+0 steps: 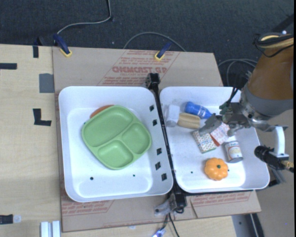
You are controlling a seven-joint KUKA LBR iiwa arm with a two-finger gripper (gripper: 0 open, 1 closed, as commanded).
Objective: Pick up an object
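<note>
I see a green divided plate (117,137) in the left bin (69,132), well to the gripper's left. In the right bin (256,181), a blue bottle (197,109) and a tan roll (189,121) lie just left of the gripper (218,124). A patterned card (205,142) sits below it, a small can (232,151) below-right, and an orange pumpkin (216,169) farther below. Whether the gripper grasps anything, I cannot tell.
</note>
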